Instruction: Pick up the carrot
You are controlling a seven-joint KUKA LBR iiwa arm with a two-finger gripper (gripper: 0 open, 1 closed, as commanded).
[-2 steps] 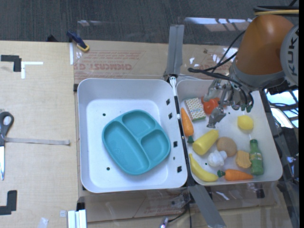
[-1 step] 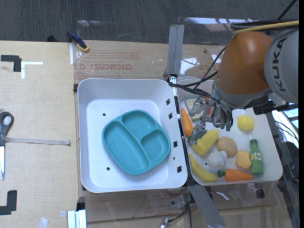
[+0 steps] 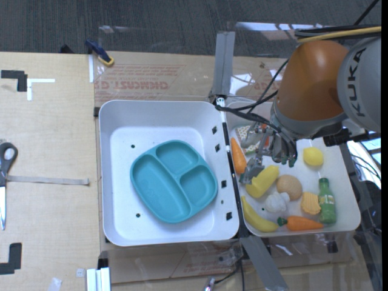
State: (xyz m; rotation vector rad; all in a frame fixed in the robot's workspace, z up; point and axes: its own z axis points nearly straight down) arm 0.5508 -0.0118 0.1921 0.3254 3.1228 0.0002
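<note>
Grey and orange, the KUKA arm (image 3: 321, 83) reaches in from the right and looms over the upper part of the right bin (image 3: 351, 220), hiding much of its far end. White and shallow, the left bin (image 3: 109, 180) holds a teal divided plate (image 3: 174, 181) with three compartments, lying tilted near the bin's middle. Beside it on the pale wooden bench (image 3: 48, 223), at the far left edge, lies a pair of scissors (image 3: 5, 162).

Below the wrist, the gripper (image 3: 267, 152) hangs low in the right bin amid cables; how far its fingers are spread cannot be told, and nothing is plainly seen between them.

Two orange carrots lie here. One carrot (image 3: 238, 155) rests along the bin's left wall, just beside the gripper. A second carrot (image 3: 301, 224) lies near the front wall, its green top pointing left toward the banana (image 3: 257, 217). A yellow squash-like piece (image 3: 262, 181) sits just below the gripper. Next to it are a tan potato (image 3: 290, 187), a white garlic-like bulb (image 3: 276, 204), a corn cob (image 3: 310, 203), a green bottle (image 3: 326, 201) and a lemon (image 3: 313, 157).
</note>
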